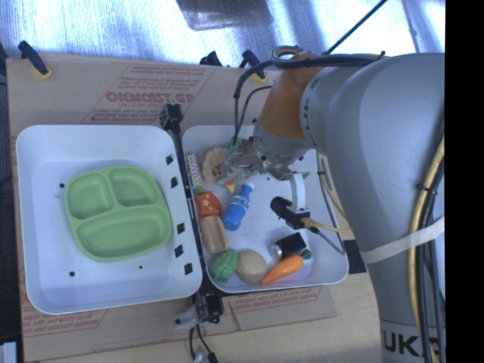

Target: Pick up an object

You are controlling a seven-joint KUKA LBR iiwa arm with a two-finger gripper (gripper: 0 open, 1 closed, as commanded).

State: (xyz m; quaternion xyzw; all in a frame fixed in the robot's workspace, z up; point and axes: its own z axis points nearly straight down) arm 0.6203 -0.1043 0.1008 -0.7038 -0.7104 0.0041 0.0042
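Objects to pick from are all crowded into the right bin (325, 274), and that crowding is the worry. The gripper (243, 159) is down at the bin's far end, the grey arm (363, 127) and its orange band (283, 112) hanging over it, and whether it is open or closed I can't tell from up here. Right beneath it sits a pale ridged piece (214, 162), with the blue bottle (237, 207) just beside and toward the near edge. Along the bin's left wall lie a red-and-orange toy (208, 203) and a tan bread-like roll (214, 234); at the near end a green lump (224, 264), a beige ball (252, 265) and a carrot (283, 268) are packed together, a black item (290, 243) next to them. The risk: a descent lands between neighbours, nudges the bottle aside, or pinches a rounded edge that squirts free. So close to the far wall, a glancing contact there looks possible too. The left bin (38, 278) carries a green divided plate (117, 212), well clear.
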